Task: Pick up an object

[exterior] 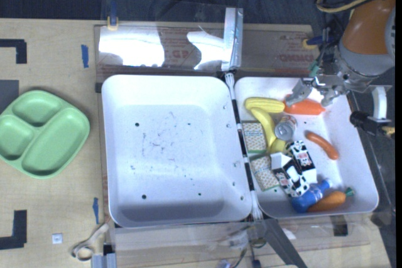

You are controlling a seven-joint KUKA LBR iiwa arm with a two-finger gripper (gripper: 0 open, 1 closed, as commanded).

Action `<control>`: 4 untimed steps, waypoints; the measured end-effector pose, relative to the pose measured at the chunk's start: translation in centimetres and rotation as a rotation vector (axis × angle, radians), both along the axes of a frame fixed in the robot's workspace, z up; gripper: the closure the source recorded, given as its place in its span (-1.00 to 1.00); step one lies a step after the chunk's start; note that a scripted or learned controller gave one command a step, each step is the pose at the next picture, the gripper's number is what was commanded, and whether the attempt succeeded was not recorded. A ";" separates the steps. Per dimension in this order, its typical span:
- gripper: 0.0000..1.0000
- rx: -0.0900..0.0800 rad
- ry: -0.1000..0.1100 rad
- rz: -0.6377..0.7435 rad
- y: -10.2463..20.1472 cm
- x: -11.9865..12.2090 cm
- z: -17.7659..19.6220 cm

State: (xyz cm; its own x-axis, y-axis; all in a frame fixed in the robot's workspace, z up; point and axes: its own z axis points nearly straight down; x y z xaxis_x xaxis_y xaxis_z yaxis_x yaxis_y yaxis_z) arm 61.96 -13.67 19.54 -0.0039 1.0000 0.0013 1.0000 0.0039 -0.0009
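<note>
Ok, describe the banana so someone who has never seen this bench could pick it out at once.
Start at the right white bin, the one crowded with toys. Look at its upper left part, next to the divider between the two bins. The banana lies there, a curved yellow piece bending downward, left of the orange carrot; it is the bin's sole yellow thing, while its neighbours are orange, silver or patterned.

**Colours in the two bins**

Both bins [166, 88] are showing white. A yellow banana [267, 113], an orange carrot [306, 108], a black-and-white cow toy [295, 166] and a blue bottle [312, 192] are lying in the right bin. A green divided plate [41, 132] is sitting on the tan bench [50, 47].
</note>
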 end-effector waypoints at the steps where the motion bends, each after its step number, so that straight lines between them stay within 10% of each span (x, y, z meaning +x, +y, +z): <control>1: -1.00 0.000 -0.001 0.143 2.2 -8.3 -9.0; 2: -1.00 -0.003 -0.007 0.282 2.1 -3.1 -10.8; 3: 1.00 -0.006 -0.013 0.278 1.9 -2.9 -9.6; 4: -1.00 -0.006 -0.011 0.278 1.9 -2.9 -9.6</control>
State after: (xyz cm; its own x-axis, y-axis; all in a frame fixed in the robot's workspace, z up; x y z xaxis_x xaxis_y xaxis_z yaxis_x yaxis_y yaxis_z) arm 59.03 -11.79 9.90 -0.2781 0.9605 -0.0058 0.9605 0.2782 0.0093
